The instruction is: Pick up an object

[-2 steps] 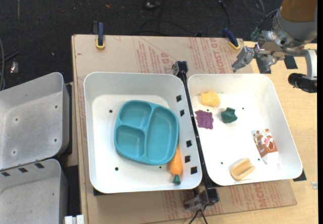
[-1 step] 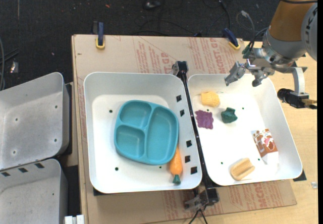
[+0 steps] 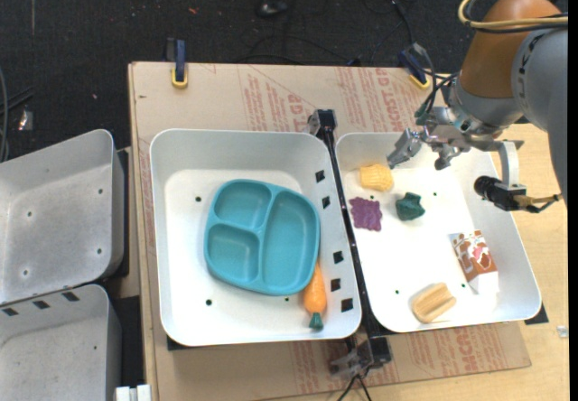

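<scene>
Bins filled most of what I saw from the fixed overhead camera: the left bin (image 3: 172,237) and the right bin (image 3: 506,255) sat side by side on the cardboard-topped bench (image 3: 262,88). I had the arm (image 3: 519,47) reaching in from the right, its orange band above the wrist, with the gripper (image 3: 423,152) poised over the far left corner of the right bin. Its two dark fingers (image 3: 403,150) stood spread apart, and I saw nothing between them. Just below the gripper lay a yellow corn piece (image 3: 376,177), near but apart from the fingertips. A purple item (image 3: 365,213) lay close to the bin's left wall, with a small dark green item (image 3: 411,206) just beside it to the right. Further toward the near edge I made out a red-and-white carton (image 3: 475,261) lying flat and a tan bread-like piece (image 3: 433,303) near the front wall. In the left bin, a teal divided plate (image 3: 263,237) took up the middle, and an orange carrot (image 3: 315,295) lay touching its near right edge, green tip pointing toward the front wall.
</scene>
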Robot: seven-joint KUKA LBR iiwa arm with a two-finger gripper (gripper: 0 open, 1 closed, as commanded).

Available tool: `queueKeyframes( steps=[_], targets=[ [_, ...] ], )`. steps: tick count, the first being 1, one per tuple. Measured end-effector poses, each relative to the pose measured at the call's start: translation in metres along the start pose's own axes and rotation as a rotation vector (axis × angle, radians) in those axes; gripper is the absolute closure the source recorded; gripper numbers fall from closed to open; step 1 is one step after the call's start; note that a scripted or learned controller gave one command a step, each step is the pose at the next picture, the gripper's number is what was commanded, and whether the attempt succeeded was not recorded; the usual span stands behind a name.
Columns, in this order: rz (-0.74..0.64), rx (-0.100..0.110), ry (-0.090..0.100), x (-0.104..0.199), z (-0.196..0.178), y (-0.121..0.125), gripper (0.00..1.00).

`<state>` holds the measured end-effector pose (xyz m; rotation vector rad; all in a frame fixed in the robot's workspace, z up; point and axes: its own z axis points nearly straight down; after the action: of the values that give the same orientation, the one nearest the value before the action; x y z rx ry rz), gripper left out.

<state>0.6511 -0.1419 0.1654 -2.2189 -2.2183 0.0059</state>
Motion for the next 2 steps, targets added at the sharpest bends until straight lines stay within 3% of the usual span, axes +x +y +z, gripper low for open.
queueKeyframes(
  steps=[1,2],
  targets=[
    [-0.001,0.0,0.001,0.009,0.056,-0.007,0.0],
    [0.0,-0.008,-0.001,0.008,0.042,-0.005,1.0]
  ],
)
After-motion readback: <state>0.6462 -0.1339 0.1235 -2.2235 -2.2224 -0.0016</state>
